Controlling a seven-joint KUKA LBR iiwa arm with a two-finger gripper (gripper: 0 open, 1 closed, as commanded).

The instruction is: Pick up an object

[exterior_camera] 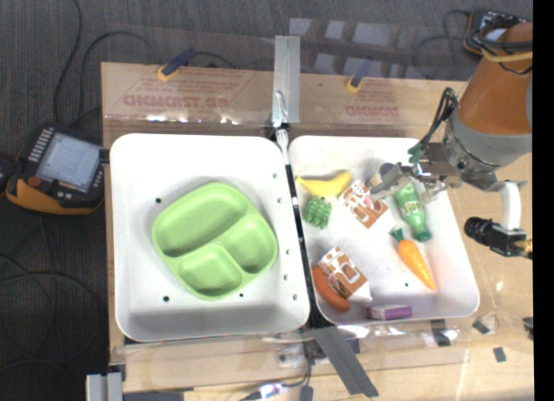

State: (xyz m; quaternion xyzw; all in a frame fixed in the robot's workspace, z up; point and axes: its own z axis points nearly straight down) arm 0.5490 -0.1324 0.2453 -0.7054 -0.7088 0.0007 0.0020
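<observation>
On a bench over grey carpet, two white bins sit side by side. The gripper (407,176) hangs over the right bin (450,304), grip unreadable, above a green bottle (413,210). The bottle looks light, rigid and slick; best pinched across its body.

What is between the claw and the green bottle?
Nothing visible. The claw hangs right at the top end of the green bottle in the right bin. The carrot lies below the bottle, out of the way.
</observation>
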